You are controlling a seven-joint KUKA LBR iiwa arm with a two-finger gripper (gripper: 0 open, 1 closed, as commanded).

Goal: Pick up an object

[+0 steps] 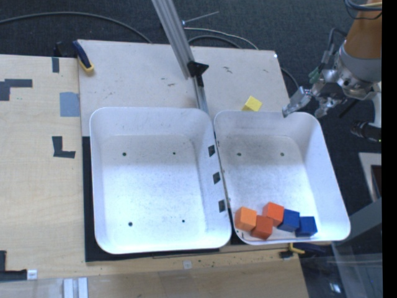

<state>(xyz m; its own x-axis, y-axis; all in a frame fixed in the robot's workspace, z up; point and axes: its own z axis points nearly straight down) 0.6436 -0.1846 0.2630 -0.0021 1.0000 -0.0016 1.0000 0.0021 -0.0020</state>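
Observation:
Several small blocks lie bunched in the near corner of the right bin (pixel 327 166): an orange block (pixel 247 217), two red-orange blocks (pixel 273 211) (pixel 263 228), and two blue blocks (pixel 289 219) (pixel 306 226). A yellow block (pixel 252 103) rests on the bench just beyond the right bin's far rim. My gripper (pixel 305 109) hangs over the bin's far right corner, well away from the blocks. It is open, with nothing between its fingers.
The left bin (pixel 99 166) stands beside the right one, their walls touching. A slanted metal rail (pixel 175 33) crosses the bench behind the bins. A yellow-and-blue tool (pixel 83 57) lies at the bench's far left corner. Cables run across the dark floor.

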